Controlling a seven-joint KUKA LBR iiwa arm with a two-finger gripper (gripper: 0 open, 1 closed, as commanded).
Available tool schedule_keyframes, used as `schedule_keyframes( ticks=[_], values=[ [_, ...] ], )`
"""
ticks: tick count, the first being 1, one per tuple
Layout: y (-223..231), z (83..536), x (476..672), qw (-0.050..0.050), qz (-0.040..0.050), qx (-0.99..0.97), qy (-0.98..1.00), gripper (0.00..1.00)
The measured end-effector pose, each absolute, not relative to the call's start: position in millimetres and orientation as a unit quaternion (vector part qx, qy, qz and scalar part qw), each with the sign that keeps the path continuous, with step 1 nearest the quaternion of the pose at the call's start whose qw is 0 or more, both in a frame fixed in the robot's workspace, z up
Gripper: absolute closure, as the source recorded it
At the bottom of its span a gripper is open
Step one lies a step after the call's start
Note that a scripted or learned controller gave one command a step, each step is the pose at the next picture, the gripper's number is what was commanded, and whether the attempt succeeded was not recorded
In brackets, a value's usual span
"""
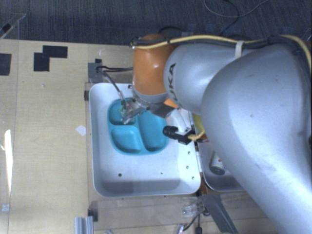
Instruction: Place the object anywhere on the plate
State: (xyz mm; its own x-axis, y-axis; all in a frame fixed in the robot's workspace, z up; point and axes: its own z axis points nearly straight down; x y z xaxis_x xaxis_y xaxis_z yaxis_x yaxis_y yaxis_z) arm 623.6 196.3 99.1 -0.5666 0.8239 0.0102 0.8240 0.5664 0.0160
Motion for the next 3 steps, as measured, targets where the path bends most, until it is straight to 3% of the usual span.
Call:
schedule_keyframes(
  ticks=[1, 2, 3],
  values=[
    [191, 102, 627.8, -0.005, -0.0086, -0.467, -0.884, 0.00],
    [189, 102, 623.1, -0.011, -0.0170, -0.639, -0.769, 0.00],
    [173, 100, 647.6, 0.001, -0.0167, -0.677, -0.736, 0.00]
  ],
)
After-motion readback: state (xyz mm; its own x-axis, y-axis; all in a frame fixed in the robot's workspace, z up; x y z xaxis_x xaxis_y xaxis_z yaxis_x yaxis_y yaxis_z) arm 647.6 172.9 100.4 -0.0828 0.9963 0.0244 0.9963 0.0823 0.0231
